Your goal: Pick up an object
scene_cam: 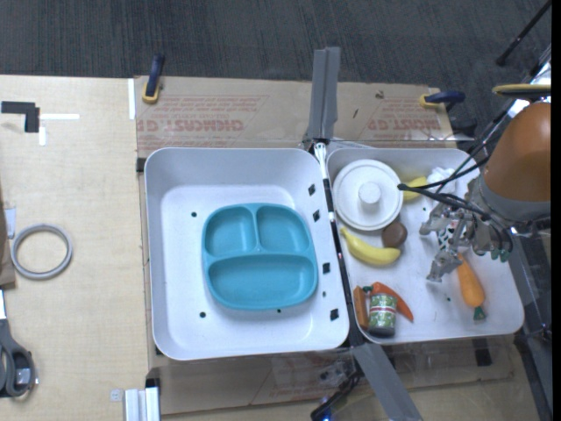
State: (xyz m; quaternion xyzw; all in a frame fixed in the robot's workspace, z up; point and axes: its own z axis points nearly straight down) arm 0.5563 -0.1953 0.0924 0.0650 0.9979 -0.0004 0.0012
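Carrot (471,287) lies near the right bin (504,327)'s right wall, just beside the gripper (443,266); jaw opening cannot be determined, nothing visibly held. Centre over the carrot's middle, straddle its width, descend fully before closing.

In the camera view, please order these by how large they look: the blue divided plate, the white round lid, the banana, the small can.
1. Blue divided plate, clearly the largest.
2. White round lid.
3. Banana, partly hidden under the lid, so its rank against the lid is unsure.
4. Small can, smallest.

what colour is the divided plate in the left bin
Teal blue; the divided plate shows plainly in the camera view.
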